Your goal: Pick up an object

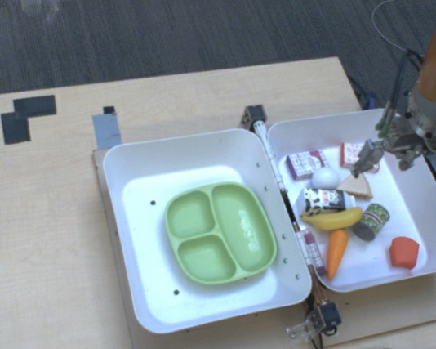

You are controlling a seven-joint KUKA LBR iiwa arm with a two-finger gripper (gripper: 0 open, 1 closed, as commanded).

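The right bin (429,200) holds several small items. Among them are a yellow banana (333,219), an orange carrot (336,251), a red block (404,253), a green can (372,220), a white egg (325,178), a tan wedge (356,186) and pink-and-white packets (305,163). My gripper (384,160) hangs over the upper right part of this bin, just right of the wedge. Its fingers are spread open with bare bin floor showing between them. One fingertip (362,163) is close to the wedge and to a packet (353,152).
The left bin (135,225) holds a green three-compartment plate (220,233). The bins' shared wall (281,192) runs between them. Black and grey markers lie on the wooden bench (39,241) at upper left. Cables hang at the right.
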